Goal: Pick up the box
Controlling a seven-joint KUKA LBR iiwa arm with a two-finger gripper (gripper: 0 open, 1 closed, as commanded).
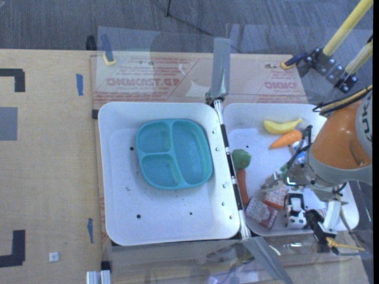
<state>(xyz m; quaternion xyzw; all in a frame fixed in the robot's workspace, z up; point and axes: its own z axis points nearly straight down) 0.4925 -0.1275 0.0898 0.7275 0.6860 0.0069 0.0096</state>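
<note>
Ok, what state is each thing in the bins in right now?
teal plate: flat, right way up, in the left bin.
banana: lying at the far side of the right bin.
carrot: lying beside the banana.
green-topped vegetable: lying along the right bin's left wall.
box: lying in the right bin, not lifted.
gripper: low over the right bin, beside the box.

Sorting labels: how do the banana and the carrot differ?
The banana is yellow and curved; the carrot is orange, straighter and tapered. The banana lies nearer the far wall than the carrot. Both lie flat, close together, in the right bin.
</note>
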